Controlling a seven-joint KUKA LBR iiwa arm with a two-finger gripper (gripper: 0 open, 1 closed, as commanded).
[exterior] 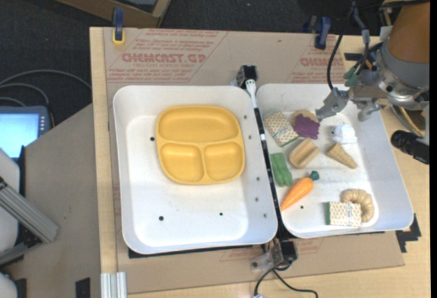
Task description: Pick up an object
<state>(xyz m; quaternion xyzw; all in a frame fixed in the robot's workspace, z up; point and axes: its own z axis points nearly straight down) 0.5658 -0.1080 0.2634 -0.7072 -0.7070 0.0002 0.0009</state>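
The right bin (389,173) holds several toy foods: a purple piece (306,127), a patterned cracker (278,126), a tan bread roll (303,152), a green strip (280,169), an orange carrot (297,193), a tan wedge (342,155), a small white piece (342,132), a beige ring pastry (360,199) and a patterned box (343,214). My gripper (349,107) hangs over the bin's far edge, above the white piece and to the right of the purple one. Its two fingers (332,102) are spread apart with nothing between them.
The left bin (136,173) carries a yellow three-compartment plate (201,143). A black divider with a cable (249,78) runs between the bins. The arm's grey and orange body (410,44) stands over the bench's right back corner.
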